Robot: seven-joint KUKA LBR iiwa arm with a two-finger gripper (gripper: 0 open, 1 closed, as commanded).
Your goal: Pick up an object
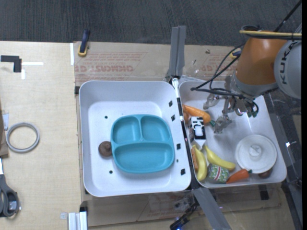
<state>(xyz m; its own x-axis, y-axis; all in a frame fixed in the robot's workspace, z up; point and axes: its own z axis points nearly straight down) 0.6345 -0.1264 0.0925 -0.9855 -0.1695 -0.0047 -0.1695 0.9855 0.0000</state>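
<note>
My gripper [218,115] hangs over the back middle of the right bin [273,128], its metal fingers spread open with nothing between them. Just to its left lies an orange carrot [196,112], and below that a black-and-white object [197,128]. Two yellow bananas [218,159] lie toward the bin's front, one along the left wall. A green can [218,174] and a small carrot [238,175] sit at the front edge. To the front right of the gripper stands a round white bowl [256,152].
The left bin [91,128] holds a blue divided plate [142,143] and a small brown object [105,148]. On the bench at the far left lie a grey ring [21,136] and scissors [8,201]. Cables run from the arm's orange band [256,56].
</note>
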